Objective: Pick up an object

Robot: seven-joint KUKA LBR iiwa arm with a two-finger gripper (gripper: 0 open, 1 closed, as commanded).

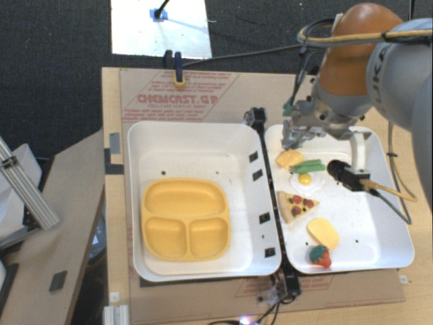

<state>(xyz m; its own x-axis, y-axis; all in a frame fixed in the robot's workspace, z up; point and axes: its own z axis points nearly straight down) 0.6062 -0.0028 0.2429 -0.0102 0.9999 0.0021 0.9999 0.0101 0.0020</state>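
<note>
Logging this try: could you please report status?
Gripper low in right bin, by yellow toy piece. Green toy pod, fried egg close beside it.

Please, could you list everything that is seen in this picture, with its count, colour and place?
left bin: one, white, on the bench
right bin: one, white, touching the left bin's right side
divided tray: one, yellow, in the left bin
yellow piece: one, yellow, right bin, just below the hand
green piece: one, green, right bin, beside the yellow piece
fried egg: one, white and yellow, right bin
pizza slice: one, tan with red spots, right bin
oval piece: one, yellow, right bin
strawberry: one, red and green, right bin's near edge
cardboard: one, brown, under both bins
paper sheet: one, white, beyond the bench
arm: one, grey and orange, from the right
hand: one, grey, over the right bin
</note>
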